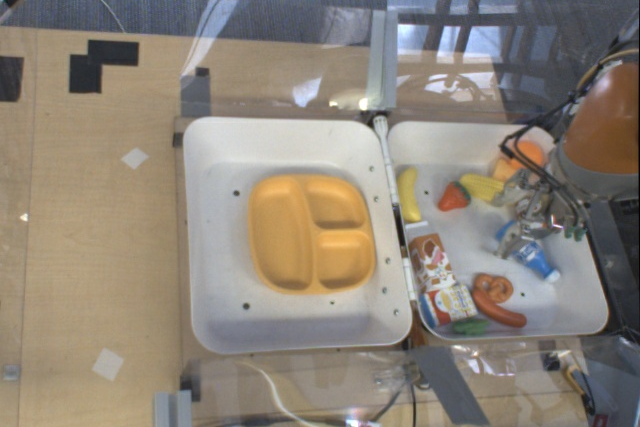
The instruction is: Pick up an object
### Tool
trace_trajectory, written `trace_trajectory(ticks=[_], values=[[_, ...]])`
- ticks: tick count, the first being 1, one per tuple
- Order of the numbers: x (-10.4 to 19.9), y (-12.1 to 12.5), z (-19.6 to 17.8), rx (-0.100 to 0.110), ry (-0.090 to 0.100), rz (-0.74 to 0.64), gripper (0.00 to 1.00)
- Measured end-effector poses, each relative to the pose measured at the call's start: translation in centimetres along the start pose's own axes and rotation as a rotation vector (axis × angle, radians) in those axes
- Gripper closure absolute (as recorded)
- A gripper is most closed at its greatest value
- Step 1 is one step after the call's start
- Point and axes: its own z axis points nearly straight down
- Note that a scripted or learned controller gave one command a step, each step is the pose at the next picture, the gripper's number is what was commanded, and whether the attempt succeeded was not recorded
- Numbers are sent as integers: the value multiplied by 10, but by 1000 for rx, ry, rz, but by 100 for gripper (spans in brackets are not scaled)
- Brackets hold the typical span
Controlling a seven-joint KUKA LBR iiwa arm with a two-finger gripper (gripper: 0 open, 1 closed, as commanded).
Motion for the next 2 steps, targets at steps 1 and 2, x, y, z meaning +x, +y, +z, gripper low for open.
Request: trace_trajectory(ticks=[1, 2], values=[[25, 22, -15, -2, 3, 230, 0], [82, 3, -56, -1, 3, 6, 0]])
